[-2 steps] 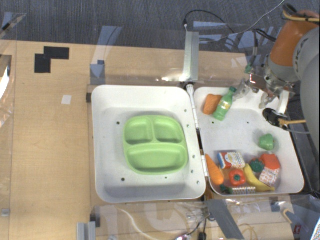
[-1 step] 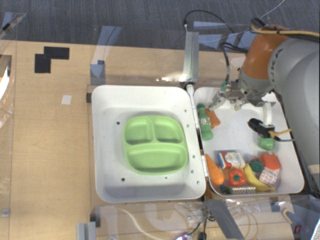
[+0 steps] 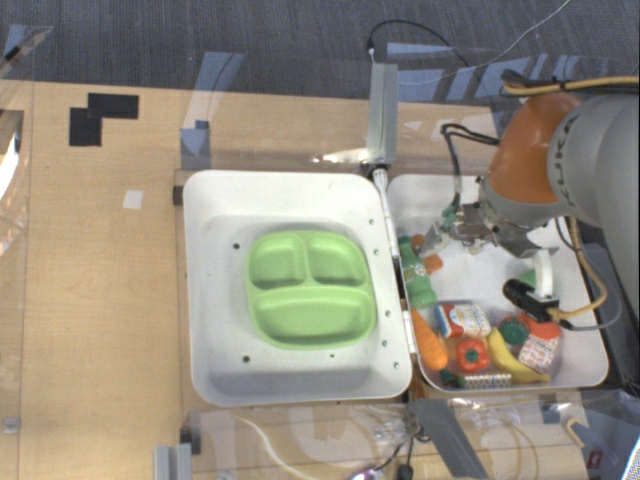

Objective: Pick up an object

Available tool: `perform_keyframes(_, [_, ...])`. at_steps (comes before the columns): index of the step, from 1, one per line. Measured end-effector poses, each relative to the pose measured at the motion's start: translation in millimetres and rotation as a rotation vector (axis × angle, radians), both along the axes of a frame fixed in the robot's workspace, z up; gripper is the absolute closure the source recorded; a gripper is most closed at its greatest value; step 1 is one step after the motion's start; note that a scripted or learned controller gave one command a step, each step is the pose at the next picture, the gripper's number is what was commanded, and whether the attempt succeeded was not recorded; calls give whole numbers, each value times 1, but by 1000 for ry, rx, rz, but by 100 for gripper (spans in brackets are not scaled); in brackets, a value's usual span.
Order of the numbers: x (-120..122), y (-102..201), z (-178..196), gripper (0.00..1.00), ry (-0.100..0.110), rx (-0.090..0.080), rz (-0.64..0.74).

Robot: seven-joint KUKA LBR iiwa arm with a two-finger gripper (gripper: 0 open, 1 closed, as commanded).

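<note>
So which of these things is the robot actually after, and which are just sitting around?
Part of the job:
- gripper, low over the right bin
- toy carrot
- toy banana
- toy tomato
- green bottle
- small printed carton

Just lying about:
- green divided plate in the left bin
- black patches on the bench

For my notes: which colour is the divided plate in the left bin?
Light green plate, seen in the camera view.
</note>
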State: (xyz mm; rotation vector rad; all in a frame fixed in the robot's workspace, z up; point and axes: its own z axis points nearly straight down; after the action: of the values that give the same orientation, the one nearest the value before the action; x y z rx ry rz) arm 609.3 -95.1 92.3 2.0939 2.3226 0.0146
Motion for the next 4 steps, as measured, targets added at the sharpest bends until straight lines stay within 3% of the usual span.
perform_keyframes(1, [3,2,11,100,-5,4,1])
perform_keyframes(2, [3,3,11,0,-5,4,1])
perform_keyframes(3, [5,3,21,100,-8,5,2])
perform_keyframes(4, [5,3,21,0,-8,5,2])
